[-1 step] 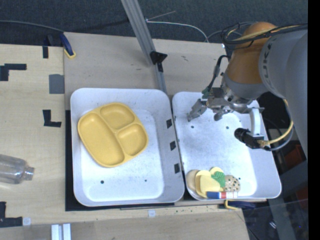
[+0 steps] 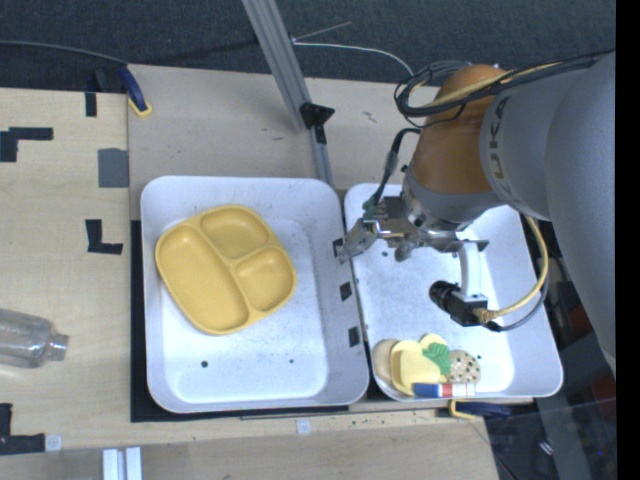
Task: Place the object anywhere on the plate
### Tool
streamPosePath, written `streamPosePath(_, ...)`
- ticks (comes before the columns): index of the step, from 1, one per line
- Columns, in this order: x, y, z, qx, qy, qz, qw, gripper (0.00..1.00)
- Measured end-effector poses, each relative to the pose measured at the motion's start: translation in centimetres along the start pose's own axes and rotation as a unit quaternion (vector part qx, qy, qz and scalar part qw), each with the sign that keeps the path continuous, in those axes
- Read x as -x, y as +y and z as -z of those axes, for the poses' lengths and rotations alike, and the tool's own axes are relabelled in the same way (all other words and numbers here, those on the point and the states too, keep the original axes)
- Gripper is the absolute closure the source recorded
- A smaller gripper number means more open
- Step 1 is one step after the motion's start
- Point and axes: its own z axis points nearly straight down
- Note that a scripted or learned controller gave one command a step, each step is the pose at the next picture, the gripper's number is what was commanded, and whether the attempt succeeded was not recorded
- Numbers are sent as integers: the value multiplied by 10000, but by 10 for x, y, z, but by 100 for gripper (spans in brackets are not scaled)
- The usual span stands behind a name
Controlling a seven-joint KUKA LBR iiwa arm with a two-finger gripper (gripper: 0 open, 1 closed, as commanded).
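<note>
A yellow plate with three compartments lies in the left bin, towards its back left. Several small objects are piled at the front edge of the right bin: a pale yellow piece, a green piece, a tan speckled disc and a thin red, white and blue item. My gripper hangs over the back left of the right bin, near the wall between the bins and well behind the pile. Nothing is visibly held.
A metal pole slants down to the back edge between the bins. A clear plastic bottle lies on the bench at the far left. The arm's grey body and orange band cover the back of the right bin.
</note>
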Motion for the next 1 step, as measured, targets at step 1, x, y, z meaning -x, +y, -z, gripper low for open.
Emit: streamPosePath(1,-61,-46,0,-10,-4,-1,10000,0)
